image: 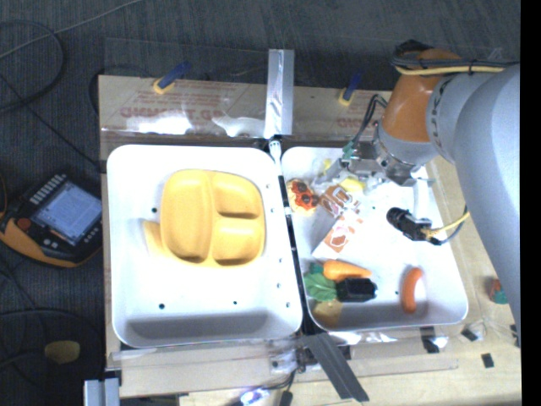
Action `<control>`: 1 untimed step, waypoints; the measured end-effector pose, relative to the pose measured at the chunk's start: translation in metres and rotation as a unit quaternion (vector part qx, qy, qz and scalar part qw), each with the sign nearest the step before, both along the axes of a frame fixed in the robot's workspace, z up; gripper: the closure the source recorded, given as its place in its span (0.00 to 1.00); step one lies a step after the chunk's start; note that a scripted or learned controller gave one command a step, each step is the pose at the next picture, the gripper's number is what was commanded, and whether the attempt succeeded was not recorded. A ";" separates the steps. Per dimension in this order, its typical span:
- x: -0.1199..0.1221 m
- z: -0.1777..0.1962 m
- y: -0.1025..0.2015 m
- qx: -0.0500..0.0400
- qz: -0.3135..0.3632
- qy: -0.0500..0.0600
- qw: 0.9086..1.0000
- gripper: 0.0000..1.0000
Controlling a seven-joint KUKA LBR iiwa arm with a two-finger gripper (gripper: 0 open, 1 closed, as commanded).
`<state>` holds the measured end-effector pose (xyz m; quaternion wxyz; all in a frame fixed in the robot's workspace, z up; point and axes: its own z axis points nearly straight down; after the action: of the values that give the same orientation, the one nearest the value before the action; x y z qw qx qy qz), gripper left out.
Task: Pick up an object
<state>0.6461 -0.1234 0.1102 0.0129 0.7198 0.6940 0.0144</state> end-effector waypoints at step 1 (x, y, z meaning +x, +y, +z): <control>0.006 0.017 0.003 0.000 0.003 -0.009 1.000 1.00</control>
<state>0.6524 -0.1200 0.1267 0.0188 0.7177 0.6958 0.0206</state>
